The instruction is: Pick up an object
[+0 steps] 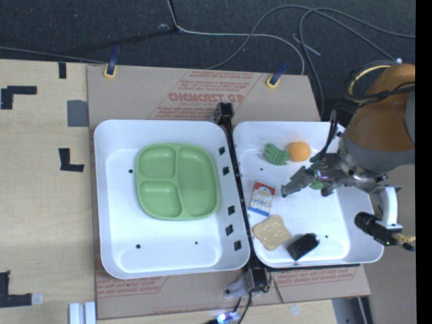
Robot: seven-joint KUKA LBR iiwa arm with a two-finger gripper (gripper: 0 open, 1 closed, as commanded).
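- Bench (40,201) of pale wood is seen from above, with a sheet of cardboard (202,93) laid on it and two shallow white bins set side by side on that sheet.
- The right bin (337,245) is entered from the right by the grey arm (374,137), whose orange band is seen near the edge of the view.
- The pincer (291,186) is held low over the middle of the right bin, its dark tip pointed toward the divider between the bins.
- Whether the pincer is wide or narrow cannot be told, and nothing is seen held in it.
- A small red, white and blue packet (261,198) is found just beside the tip, a little below and to the left of it; contact cannot be judged.
- An orange ball (299,151) is placed above the pincer, near it but apart.
- A green leafy toy (275,154) is seen touching or nearly touching the ball, above and left of the tip.
- A tan cracker-like piece (271,232) is set below the pincer, past the packet.
- A black object (302,246) is seen lower still, just right of the tan piece.
- The left bin (111,181) is well apart from the pincer, across the divider, and a green divided plate (178,181) is held in it.
- Cables (270,25) are trailed over the dark floor beyond the bench.
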